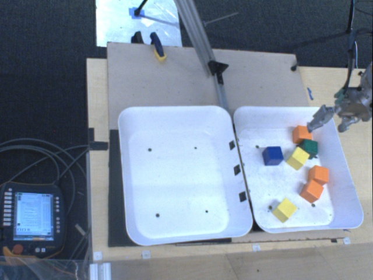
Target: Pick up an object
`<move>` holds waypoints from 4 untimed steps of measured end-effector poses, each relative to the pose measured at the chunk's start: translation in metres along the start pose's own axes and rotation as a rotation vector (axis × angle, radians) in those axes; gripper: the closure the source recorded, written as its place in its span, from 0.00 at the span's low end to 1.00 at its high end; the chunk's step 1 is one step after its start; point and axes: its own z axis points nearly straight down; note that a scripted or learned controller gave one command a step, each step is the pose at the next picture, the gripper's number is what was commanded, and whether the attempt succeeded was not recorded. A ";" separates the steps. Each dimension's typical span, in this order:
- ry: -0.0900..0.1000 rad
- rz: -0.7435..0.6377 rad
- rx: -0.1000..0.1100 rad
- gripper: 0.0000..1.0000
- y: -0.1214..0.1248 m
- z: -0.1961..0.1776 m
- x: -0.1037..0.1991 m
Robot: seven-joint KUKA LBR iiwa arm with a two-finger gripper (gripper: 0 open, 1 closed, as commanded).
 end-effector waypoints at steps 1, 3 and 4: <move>0.000 0.000 0.000 0.00 0.000 0.000 0.000; 0.001 0.001 0.005 0.00 0.004 0.107 0.007; -0.004 0.001 -0.007 0.00 0.008 0.147 0.000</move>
